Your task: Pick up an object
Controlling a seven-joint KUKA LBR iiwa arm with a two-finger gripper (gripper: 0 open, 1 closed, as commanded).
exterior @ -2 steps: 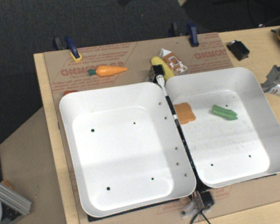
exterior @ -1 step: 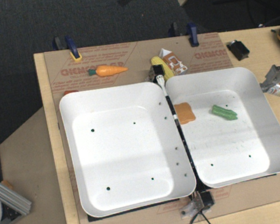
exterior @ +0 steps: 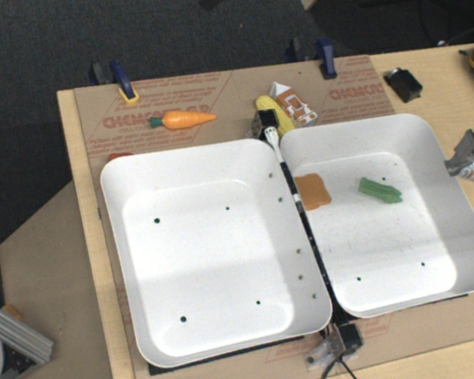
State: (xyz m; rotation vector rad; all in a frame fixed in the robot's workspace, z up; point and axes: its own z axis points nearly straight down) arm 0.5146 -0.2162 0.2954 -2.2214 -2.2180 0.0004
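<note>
The likeliest things to pick are the two in the right bin (exterior: 454,222): a green piece (exterior: 379,190) lying flat and slantwise a little right of the bin's middle, toward the far side, and a flat tan square (exterior: 312,191) close against the bin's left wall. The gripper (exterior: 473,159) sits at the view's right edge, just outside the right bin's right rim and well apart from both; whether it is spread or closed I cannot tell, since too little of it is sharp. To do this step well, I would go for the green piece, as it lies in open floor with room on both long sides: come over it from above, turn the wrist to span its narrow width, and descend to the bin floor before closing. The tan square looks thin and crowds the wall, so it seems the poorer choice. Counted: two white bins, the left bin (exterior: 143,269) beside the right; one green piece, one tan square; on the board beyond the bins, one toy carrot (exterior: 184,120).
</note>
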